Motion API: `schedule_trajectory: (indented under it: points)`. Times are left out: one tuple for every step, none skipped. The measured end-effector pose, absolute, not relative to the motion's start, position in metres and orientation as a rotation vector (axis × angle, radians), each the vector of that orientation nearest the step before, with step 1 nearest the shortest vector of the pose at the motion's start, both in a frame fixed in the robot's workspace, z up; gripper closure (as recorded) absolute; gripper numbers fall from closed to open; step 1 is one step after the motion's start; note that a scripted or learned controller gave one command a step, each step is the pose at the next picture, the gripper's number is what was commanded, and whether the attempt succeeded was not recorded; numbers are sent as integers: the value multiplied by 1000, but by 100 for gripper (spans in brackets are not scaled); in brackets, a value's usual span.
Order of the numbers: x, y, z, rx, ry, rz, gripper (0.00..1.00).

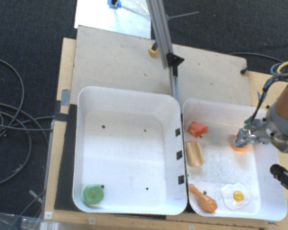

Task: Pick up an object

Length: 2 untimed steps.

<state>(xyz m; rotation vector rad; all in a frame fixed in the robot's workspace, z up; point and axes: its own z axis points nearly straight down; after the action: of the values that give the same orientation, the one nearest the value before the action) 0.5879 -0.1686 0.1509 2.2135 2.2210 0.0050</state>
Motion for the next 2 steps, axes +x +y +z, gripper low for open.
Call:
schedule_trajectory:
  points:
    - [586, -167, 215, 2210, 2222, 7, 100]
    - [592, -165, 279, 2208, 2222, 8, 100]
